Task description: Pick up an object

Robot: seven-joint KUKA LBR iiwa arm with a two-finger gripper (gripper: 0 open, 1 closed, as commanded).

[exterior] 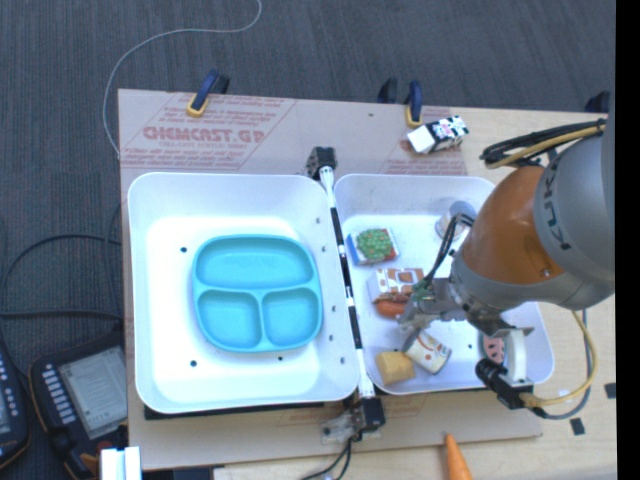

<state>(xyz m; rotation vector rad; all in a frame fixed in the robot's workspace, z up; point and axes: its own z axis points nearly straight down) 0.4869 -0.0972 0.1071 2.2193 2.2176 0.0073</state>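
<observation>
1. I see the gripper (pixel 428 311) low in the right bin (pixel 520 368); its grip I cannot tell.
2. Small carton (pixel 430 351) lies at six o'clock just beneath it.
3. Blue tray (pixel 258 293) fills the left bin (pixel 160 218).

robotics lab, clamped bench (pixel 230 133), trailing cables (pixel 170 38)

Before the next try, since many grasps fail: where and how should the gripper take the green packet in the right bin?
Grip the green packet across its short sides, coming straight down from above. It lies flat, apart from the other items, near the bin's left wall, so a top approach looks clearest. Its thin edges may be hard to catch.
</observation>
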